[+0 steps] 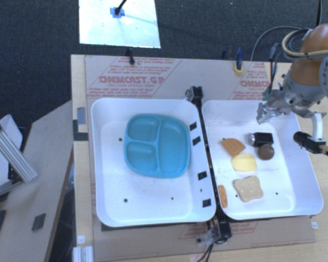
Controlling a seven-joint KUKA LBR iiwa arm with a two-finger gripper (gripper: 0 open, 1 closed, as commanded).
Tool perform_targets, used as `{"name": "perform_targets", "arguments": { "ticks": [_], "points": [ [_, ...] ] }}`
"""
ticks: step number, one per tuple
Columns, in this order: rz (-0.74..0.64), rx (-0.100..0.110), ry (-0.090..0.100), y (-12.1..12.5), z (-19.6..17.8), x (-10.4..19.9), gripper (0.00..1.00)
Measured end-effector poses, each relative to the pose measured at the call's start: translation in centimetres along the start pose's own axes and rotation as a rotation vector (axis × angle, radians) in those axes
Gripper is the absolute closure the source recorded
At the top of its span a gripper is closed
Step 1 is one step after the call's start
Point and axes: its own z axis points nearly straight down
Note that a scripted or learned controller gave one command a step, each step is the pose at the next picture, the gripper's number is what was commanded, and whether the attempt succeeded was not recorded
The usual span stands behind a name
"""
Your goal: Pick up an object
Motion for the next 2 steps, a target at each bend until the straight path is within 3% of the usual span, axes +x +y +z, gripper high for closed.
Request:
{"name": "perform_targets", "arguments": {
  "ticks": [1, 2],
  "points": [
    [-0.002, -0.002, 0.0, -0.3, -6.4, 0.0, 1.0],
    [-0.002, 0.002, 0.001, -0.2, -8.5, 0.0, 1.0]
  ]
}}
